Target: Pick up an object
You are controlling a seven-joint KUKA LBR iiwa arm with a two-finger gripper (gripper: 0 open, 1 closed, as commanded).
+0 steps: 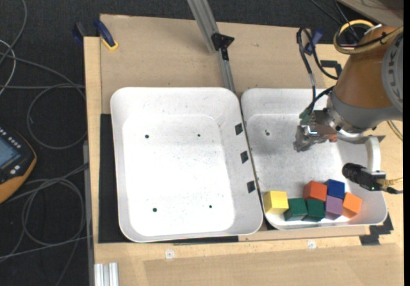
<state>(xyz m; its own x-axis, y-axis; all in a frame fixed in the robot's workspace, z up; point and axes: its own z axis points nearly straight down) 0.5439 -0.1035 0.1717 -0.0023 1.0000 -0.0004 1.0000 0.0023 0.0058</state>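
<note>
Several small blocks lie along the front edge of the right bin (282, 156): a yellow block (277, 201), two green blocks (296, 208) (314, 209), a red-orange block (315, 190), a blue block (335, 188), a purple block (334, 204) and an orange block (352, 203). My gripper (303, 142) hangs over the middle of the right bin, behind the blocks and well apart from them. Nothing shows between its fingers.
The left bin (128, 150) stands beside the right one, with black clips on the shared wall. A metal pole (205, 18) slants up from the bench behind the bins. Cables lie on the floor at left.
</note>
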